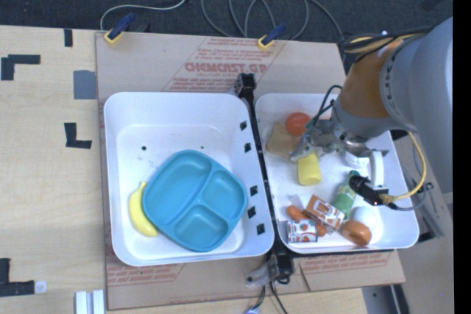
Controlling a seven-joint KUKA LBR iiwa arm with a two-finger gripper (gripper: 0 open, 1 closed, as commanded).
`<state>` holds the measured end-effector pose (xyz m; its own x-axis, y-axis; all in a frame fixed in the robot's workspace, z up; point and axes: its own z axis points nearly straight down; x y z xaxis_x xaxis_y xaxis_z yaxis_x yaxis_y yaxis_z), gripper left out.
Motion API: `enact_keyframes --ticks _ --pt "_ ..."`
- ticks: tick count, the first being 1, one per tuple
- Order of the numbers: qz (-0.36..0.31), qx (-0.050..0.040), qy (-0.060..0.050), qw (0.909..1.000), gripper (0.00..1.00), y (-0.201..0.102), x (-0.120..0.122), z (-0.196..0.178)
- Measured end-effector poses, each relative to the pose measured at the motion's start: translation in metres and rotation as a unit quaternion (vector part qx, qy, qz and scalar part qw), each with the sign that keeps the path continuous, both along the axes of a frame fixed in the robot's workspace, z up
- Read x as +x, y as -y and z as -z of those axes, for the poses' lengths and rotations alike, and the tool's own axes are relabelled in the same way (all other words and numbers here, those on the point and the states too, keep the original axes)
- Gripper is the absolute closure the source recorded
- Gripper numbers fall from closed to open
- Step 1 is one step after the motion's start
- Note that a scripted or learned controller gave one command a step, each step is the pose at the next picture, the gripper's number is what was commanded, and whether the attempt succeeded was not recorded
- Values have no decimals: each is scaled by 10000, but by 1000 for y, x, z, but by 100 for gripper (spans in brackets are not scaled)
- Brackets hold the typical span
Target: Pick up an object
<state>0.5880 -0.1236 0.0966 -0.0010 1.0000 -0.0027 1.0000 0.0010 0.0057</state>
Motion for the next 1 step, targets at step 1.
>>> enact_keyframes --ticks 1 --pt "-36 21 4 10000 100 -72 -1 -93"
